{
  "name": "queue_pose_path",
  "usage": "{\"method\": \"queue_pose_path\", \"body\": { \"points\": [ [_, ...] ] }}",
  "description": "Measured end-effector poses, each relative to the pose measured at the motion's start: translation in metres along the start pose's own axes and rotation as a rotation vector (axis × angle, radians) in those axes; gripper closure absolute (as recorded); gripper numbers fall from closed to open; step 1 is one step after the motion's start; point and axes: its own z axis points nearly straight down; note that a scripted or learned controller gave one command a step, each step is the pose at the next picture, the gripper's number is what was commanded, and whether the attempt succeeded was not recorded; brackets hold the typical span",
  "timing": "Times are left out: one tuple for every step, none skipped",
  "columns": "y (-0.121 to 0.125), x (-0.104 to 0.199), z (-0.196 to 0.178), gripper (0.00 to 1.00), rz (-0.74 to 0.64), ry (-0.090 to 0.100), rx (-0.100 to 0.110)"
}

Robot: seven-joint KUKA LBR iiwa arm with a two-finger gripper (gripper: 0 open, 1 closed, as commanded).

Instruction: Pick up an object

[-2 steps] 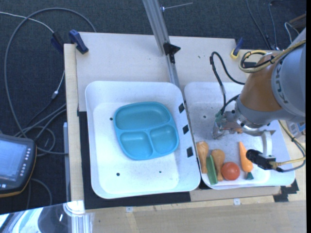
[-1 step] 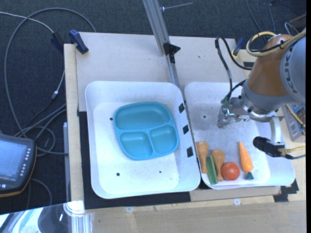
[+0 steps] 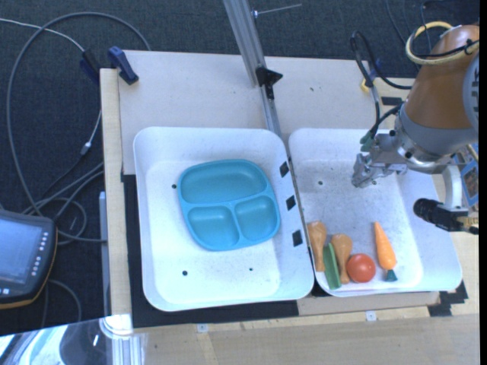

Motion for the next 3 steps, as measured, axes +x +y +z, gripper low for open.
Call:
{"method": "queue_pose_path", "body": {
  "points": [
    [0.002, 0.0, -0.037, 1.0, 0.0, 0.0, 0.001],
    [0.014, 0.055, -0.022, 1.0, -0.004, 0.003, 0.009],
    [0.032, 0.115, -0.012, 1.0, -0.005, 0.003, 0.007]
  ]
}}
